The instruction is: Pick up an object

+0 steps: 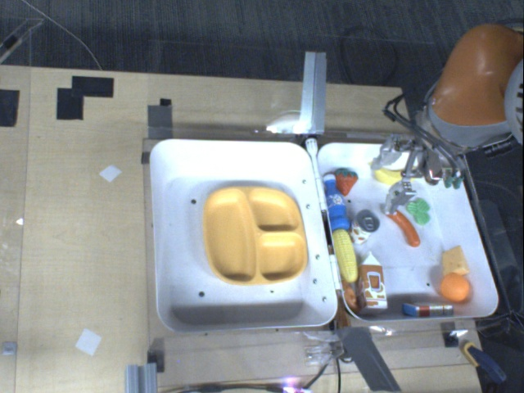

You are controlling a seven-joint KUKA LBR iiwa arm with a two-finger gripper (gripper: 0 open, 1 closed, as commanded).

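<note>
Camera view, arm reaching from right, tool (400,196) low over right bin (479,244), beside red chili (405,228)

One fixed camera watches me from above my bench (74,244), looking down at a slant and far enough back to take in both white bins, the left bin (164,219) and the right bin (483,260); my arm (475,76) enters from its right edge

A small orange carrot-like toy (405,227) lies slantwise in the right bin (483,256), just beside a green toy (419,210)
</note>
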